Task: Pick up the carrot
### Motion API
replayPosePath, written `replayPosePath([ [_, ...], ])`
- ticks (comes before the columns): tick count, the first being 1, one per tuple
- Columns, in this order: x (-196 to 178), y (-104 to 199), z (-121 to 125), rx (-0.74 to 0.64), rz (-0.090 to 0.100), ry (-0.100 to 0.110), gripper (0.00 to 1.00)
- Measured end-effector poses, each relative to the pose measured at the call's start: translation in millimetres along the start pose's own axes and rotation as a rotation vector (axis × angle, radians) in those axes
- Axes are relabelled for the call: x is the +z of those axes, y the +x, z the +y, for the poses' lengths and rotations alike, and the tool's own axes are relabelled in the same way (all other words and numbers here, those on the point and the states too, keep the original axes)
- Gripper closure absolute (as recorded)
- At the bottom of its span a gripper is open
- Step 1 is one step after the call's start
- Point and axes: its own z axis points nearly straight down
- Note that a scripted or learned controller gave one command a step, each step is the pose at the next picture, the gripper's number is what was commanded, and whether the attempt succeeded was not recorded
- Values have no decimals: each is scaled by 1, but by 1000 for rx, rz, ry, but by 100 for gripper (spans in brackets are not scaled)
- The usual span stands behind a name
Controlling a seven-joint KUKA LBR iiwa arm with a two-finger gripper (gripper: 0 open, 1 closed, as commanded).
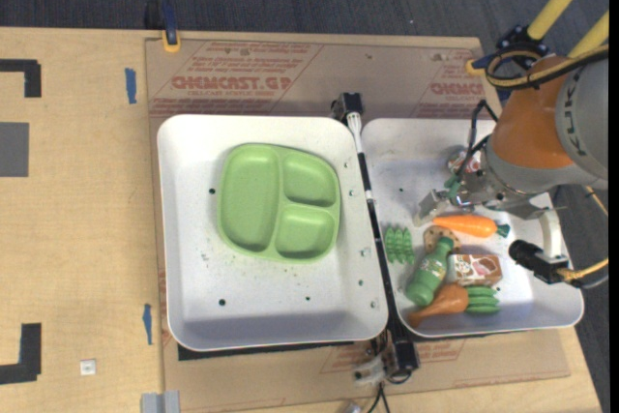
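The carrot (pixel 465 227) is orange with a green stub at its right end. It lies flat in the right bin (pixel 406 150), near the bin's right side. My gripper (pixel 451 194) hangs under the grey and orange wrist, just above and to the left of the carrot, close to its top edge. Nothing can be seen held in it. The wrist hides the bin floor behind the carrot.
Just below the carrot lie a green bottle (pixel 428 274), a small printed packet (pixel 476 268), an orange-brown toy (pixel 440 302) and a green ridged piece (pixel 397 243). The left bin (pixel 184 237) holds a green divided plate (pixel 280 201). A black divider (pixel 368 198) runs between the bins.
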Motion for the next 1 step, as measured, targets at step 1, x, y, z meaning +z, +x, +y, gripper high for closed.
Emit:
replayPosePath([
  [1, -1, 21, -50, 477, -4, -4, 0],
])
